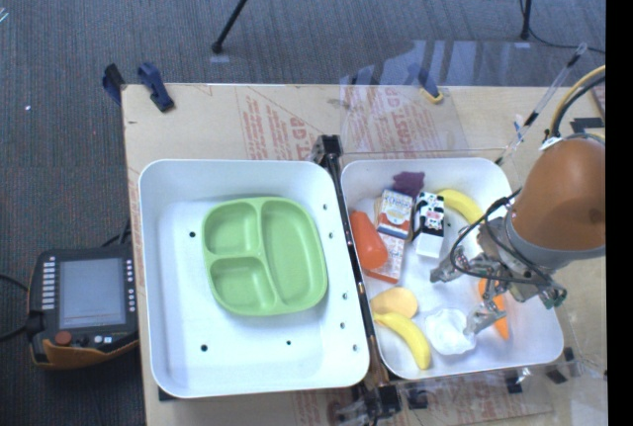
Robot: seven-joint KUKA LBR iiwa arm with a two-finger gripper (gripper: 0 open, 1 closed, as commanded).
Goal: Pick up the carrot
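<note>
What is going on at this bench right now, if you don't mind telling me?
A grey KUKA arm with an orange band reaches into the right bin from the right, and its gripper is down over the carrot near the bin's right side. Whether it has a hold on the carrot cannot be told. Two bananas, small cartons and other play food lie around it. The left bin holds a green divided plate.

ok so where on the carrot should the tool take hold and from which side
Probably from straight above, across the narrow width of the carrot. It lies flat in the right bin, running along the camera view's up-down line, so the long sides are the faces to pinch. The tool covers its middle; a white cup lies close to the left.
</note>
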